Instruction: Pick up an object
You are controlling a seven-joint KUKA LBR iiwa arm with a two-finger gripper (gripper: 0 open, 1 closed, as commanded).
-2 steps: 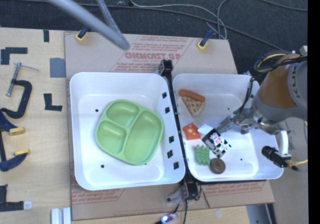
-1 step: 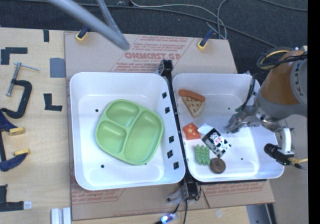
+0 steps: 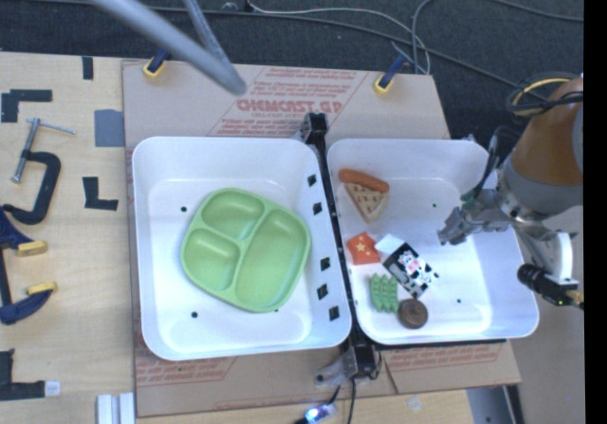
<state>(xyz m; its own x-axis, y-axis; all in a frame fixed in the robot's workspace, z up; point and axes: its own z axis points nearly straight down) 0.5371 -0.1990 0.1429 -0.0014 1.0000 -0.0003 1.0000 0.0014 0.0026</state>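
The right bin [image 3: 493,318] holds several small objects along its left side. An orange sausage [image 3: 364,180] lies at the back, with a tan waffle wedge [image 3: 367,201] just in front of it. Further forward are a red block with a star [image 3: 362,248], a black-and-white cow-patterned piece [image 3: 410,267], a green ridged piece [image 3: 383,293] and a brown round disc [image 3: 413,314]. My gripper [image 3: 453,230] hangs low over the bare right half of this bin, right of the cow-patterned piece and apart from every object.
The left bin [image 3: 156,166] holds a light green divided plate [image 3: 247,248]. A black divider strip [image 3: 324,223] runs between the bins. Clamps and tape marks lie on the wooden bench at the left [image 3: 38,185]. Cables trail behind the bins.
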